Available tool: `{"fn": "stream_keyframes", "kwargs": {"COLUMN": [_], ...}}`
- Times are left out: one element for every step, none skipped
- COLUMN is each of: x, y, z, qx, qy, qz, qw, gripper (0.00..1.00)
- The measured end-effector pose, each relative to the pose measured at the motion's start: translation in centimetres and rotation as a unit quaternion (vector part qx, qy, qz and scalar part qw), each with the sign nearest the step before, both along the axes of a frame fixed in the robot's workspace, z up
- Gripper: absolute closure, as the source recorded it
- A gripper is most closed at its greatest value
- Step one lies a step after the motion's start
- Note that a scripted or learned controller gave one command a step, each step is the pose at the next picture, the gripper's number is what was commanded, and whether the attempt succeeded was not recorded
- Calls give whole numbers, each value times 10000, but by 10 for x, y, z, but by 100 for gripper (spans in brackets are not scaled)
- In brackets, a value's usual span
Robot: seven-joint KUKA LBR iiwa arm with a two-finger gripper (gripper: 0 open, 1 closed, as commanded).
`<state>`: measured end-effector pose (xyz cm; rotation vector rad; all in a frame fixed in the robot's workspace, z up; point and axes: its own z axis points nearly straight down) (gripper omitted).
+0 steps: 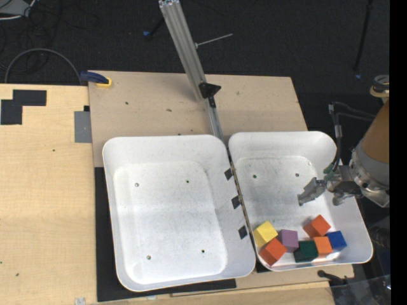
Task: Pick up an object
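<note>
My gripper (326,193) hangs over the right bin (280,146), toward its right wall, with two fingers spread apart and nothing between them. One finger (310,192) points left over the bin floor; the other sits nearer the rim.

I count seven blocks, all clustered in the near right corner of that bin: one yellow block (266,232), one purple block (289,238), one dark green block (306,251), one blue block (336,240), and three in red-orange shades, a red-orange block (274,251) at the near left of the cluster, an orange block (323,245) beside the blue one, and another red-orange block (318,225) farthest back. They lie touching or just beside one another, near my gripper but below it.

There are two bins; the left bin (127,151) sits just beside the right one.

I can read no writing anywhere. My arm is cut off at the right edge.
</note>
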<state>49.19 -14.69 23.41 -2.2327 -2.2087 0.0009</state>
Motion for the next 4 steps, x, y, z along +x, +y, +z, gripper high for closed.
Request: {"fn": "stream_keyframes", "kwargs": {"x": [-5, -4, -4, 155], "y": [-29, -30, -30, -9], "z": [-109, -95, -96, -98], "qx": [-2, -1, -1, -5], "qy": [-1, -19, -18, -22], "qz": [46, 18, -14, 70], "qw": [10000, 10000, 10000, 10000], "gripper": [0, 100, 0, 0]}}
